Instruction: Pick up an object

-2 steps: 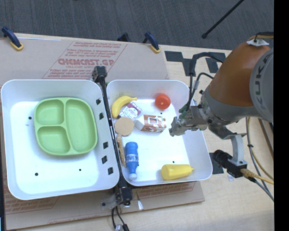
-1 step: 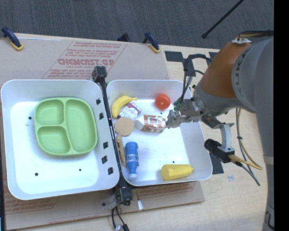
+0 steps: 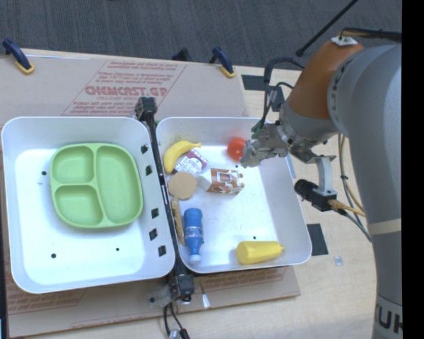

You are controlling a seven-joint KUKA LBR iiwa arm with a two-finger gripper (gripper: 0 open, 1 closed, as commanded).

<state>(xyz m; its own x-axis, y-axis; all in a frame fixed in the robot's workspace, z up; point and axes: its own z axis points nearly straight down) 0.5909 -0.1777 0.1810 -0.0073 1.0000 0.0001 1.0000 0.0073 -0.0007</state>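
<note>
Right bin (image 3: 286, 210), near wall: yellow wedge-shaped object (image 3: 259, 251) at 5 o'clock, lying flat close to the rim — little room on the wall side. Blue bottle (image 3: 192, 234) at 7 o'clock, lying flat beside the divider wall. The bare floor between them and up the 3 o'clock side is the widest open approach lane.

Mid-bin cluster: tan disc (image 3: 183, 186), brown carton (image 3: 225, 181), a small wrapped packet (image 3: 191, 164) and banana (image 3: 178, 153) packed toward 10–11 o'clock, some touching; a clean pick there looks hard.

Far side: red ball (image 3: 236, 147) at 12–1 o'clock, near the far wall, apart from the cluster. Gripper (image 3: 252, 154) sits just beside it, low over the rim at 1 o'clock — likely target, judging by proximity. Can't tell finger opening; nothing visibly held.

Left bin (image 3: 14, 189) holds a green divided plate (image 3: 97, 184), well apart.
</note>
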